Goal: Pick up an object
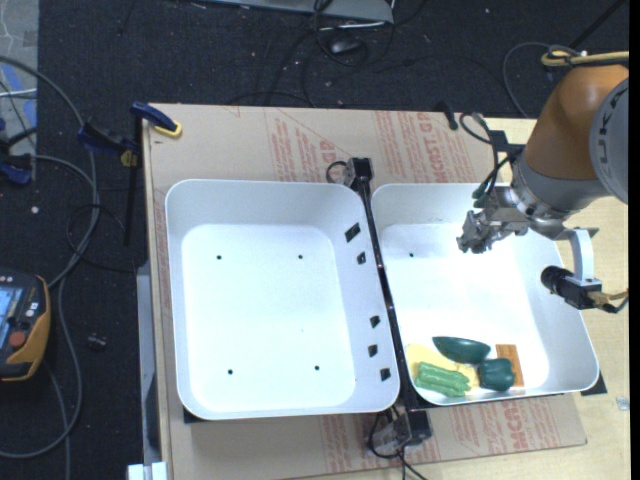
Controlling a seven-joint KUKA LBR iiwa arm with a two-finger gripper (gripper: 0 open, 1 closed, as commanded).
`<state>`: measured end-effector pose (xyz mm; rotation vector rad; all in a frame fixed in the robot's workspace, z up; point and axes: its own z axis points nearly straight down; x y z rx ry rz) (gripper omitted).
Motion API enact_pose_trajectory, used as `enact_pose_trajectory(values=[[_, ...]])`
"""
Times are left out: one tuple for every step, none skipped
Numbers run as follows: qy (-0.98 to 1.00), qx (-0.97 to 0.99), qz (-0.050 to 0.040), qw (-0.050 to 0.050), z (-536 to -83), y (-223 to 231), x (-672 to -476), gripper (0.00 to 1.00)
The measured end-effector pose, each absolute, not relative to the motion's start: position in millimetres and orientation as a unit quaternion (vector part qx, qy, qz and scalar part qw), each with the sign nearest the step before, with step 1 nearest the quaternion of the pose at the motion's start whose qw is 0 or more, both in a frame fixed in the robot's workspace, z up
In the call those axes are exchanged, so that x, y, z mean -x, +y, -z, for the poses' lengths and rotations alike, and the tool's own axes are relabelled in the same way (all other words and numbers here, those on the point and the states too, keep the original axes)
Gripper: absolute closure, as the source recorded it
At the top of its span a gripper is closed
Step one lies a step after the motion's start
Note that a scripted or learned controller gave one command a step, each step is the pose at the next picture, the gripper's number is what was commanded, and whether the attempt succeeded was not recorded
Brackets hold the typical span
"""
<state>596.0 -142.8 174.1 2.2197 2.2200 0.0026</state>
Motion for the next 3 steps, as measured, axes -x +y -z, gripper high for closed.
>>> enact_pose_trajectory(values=[[0.707, -0.707, -0.0016, 0.002, -235.6, -138.2, -599.5, 1.0], [0.707, -0.707, -0.0009, 0.001, -267.7, -138.2, -600.0, 1.0], [0.708, -0.706, -0.0005, 0.0, -268.1, -93.3, -614.0, 1.0]])
